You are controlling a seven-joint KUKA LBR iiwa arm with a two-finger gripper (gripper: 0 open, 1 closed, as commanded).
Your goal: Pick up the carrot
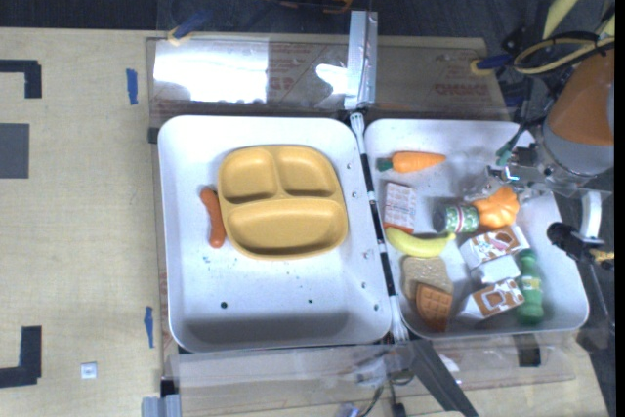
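Carrot (418, 162) lies in the right bin (576, 308), up near that bin's far left corner, on bare white floor just beside the divider between the two bins. Its long axis runs roughly left to right across the view, the small green top at its left end and the orange body pointing right toward the arm. Just below it sits a small white packet (398, 206), and lower still a banana (415, 242), a slice of bread (427, 271) and a waffle (435, 304); none of these touches the carrot. The gripper (516, 173) hangs over the right side of the same bin, so the carrot lies to its left and slightly farther back, near but clearly apart, with open floor between them. Right under and beside the gripper crowd an orange toy (500, 205), a small can (457, 217) and two juice cartons (491, 247), which I judge are the likeliest things to be grabbed by mistake. Whether the gripper is apart or together I cannot tell; nothing is seen clamped in it. The left bin (186, 210) holds a yellow divided tray (282, 200) with a sausage (213, 216) at its left edge. The reach, as I judge it, must travel leftward along the carrot's own length.
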